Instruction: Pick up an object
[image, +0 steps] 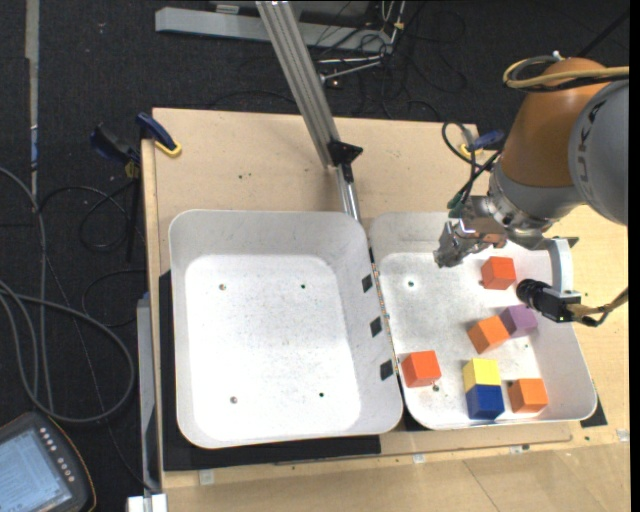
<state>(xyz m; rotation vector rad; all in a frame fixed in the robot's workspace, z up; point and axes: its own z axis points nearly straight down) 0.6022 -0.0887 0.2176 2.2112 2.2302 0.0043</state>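
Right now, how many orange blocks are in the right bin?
4: orange block by the gripper, one mid-bin beside the purple block, one front-left, one front-right. The arm may hide others.

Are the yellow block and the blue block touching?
Touching. The camera view shows the yellow block pressed directly against the blue block, no gap between them.

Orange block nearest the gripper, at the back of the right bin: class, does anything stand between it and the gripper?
Nothing visible does. The gripper hangs just left of that orange block, with bare floor of the right bin between them. The other blocks lie nearer the front.
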